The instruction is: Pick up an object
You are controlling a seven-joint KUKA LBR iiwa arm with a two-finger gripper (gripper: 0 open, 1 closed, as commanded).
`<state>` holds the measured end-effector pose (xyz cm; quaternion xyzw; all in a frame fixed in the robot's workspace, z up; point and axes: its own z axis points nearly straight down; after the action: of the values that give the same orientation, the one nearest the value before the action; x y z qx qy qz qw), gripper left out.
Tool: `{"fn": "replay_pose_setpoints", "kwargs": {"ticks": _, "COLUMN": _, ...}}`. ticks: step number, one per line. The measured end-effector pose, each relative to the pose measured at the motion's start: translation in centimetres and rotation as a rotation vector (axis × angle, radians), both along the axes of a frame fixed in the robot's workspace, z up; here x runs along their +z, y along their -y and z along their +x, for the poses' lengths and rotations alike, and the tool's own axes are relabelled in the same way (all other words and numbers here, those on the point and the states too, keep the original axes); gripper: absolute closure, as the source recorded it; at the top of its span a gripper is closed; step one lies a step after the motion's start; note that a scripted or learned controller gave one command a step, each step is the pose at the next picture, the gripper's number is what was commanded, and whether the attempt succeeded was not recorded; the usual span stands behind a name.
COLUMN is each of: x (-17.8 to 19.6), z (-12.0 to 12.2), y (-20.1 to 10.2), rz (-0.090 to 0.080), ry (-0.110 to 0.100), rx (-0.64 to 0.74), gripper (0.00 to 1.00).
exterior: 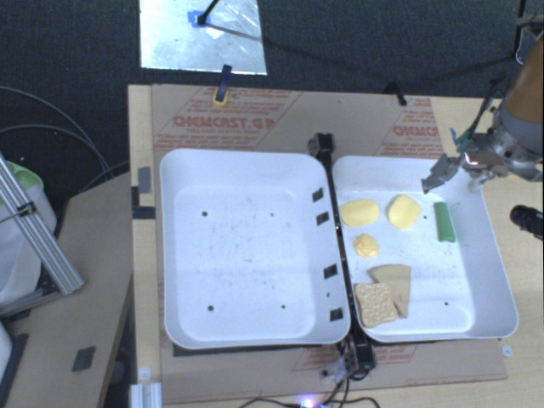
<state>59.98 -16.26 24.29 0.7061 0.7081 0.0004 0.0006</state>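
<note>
Hovering jaws, gap unreadable, sit above the green stick [444,222], not touching

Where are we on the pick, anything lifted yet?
Nothing lifted yet. The two-finger gripper hovers over the right white bin's upper edge, nothing between its fingers. The green stick, three yellow lumps and two tan slices lie in the bin. Descent, grasp, lift remain.

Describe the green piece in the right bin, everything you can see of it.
The green piece is a small, plain green, stick-like block, matte like plastic or foam. It lies flat on the right bin floor near its far right side, long axis nearly along the bin's depth. Nothing touches it; the gripper sits just beyond its upper end.
</note>
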Motion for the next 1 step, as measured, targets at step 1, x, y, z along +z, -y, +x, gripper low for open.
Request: {"fn": "replay_pose_setpoints", "kwargs": {"ticks": 1, "x": -13.63, "z": -4.34, "y": -2.66, "rz": 0.005, "ry": -0.014, "rx": -0.001, "gripper": 0.00}}
